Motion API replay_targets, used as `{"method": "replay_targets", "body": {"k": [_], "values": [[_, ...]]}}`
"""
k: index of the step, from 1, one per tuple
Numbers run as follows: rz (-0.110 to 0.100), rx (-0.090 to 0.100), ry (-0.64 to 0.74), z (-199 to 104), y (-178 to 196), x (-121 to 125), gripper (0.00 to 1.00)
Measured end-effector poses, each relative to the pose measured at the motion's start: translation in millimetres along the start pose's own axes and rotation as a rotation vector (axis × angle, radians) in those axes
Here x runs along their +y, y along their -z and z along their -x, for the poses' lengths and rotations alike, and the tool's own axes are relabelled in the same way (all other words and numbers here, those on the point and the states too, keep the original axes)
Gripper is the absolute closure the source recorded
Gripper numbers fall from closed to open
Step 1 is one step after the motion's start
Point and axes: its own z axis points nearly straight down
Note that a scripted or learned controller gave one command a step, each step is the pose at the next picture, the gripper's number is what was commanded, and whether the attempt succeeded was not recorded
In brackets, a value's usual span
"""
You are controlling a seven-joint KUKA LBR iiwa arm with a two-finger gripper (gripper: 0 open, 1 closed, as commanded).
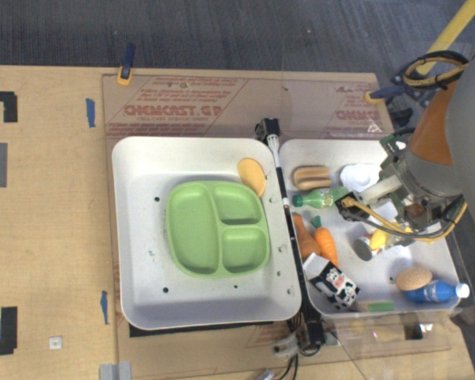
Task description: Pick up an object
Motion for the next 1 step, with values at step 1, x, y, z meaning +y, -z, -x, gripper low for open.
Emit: {"method": "replay_targets", "body": {"k": [1], "values": [[-0.001, 0.005, -0.119, 34.7, -100.2, 0.1, 1.00]]}}
